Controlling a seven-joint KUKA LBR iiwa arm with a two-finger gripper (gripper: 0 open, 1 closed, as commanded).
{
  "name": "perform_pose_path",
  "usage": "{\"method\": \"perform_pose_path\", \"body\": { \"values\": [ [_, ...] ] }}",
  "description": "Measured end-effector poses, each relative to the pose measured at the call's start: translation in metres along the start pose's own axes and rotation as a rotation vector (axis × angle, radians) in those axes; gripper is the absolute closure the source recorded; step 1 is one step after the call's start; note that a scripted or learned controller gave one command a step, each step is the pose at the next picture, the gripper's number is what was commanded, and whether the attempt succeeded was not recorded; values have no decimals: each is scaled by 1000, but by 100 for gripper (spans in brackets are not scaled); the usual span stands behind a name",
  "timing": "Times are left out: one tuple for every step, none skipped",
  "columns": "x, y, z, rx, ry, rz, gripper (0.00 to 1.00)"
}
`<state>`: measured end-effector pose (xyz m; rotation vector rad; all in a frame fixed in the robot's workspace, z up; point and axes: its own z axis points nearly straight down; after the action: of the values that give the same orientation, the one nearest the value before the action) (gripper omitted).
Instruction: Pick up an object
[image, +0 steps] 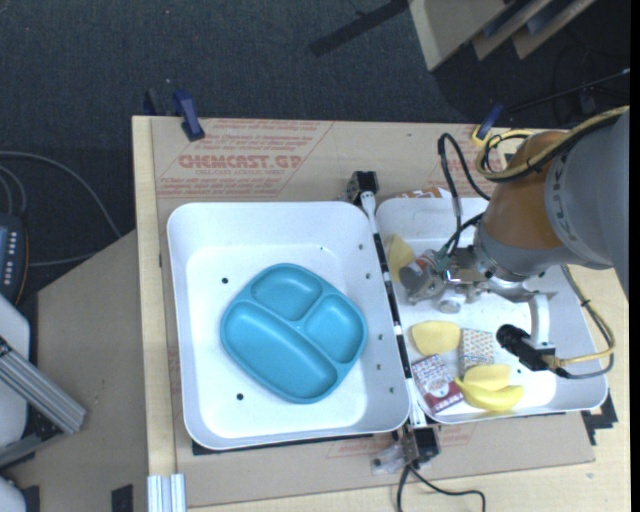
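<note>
Camera view is giving you the bench (250, 165) first, carrying two white bins side by side. You are seeing the left bin (200, 240) holding a blue divided plate (292, 332) near its middle. The arm (560, 205), grey with an orange band, is reaching in from the right and hanging over the right bin (570, 390). Its jaws (432, 282) are sitting low near that bin's left wall; you cannot tell whether they are wide or narrow. A pale yellow piece (400, 252) is lying just beside them. Below, a yellow lump (436, 337), a patterned packet (477, 348), a red-printed packet (434, 377) and a banana-like fruit (492, 388) are clustering together.
</note>
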<state>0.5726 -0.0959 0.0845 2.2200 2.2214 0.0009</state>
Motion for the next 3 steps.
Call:
{"method": "perform_pose_path", "body": {
  "values": [
    [-3,-53,0,3,1,2,0],
    [-1,-54,0,3,2,1,0],
    [4,-56,0,2,2,1,0]
  ]
}}
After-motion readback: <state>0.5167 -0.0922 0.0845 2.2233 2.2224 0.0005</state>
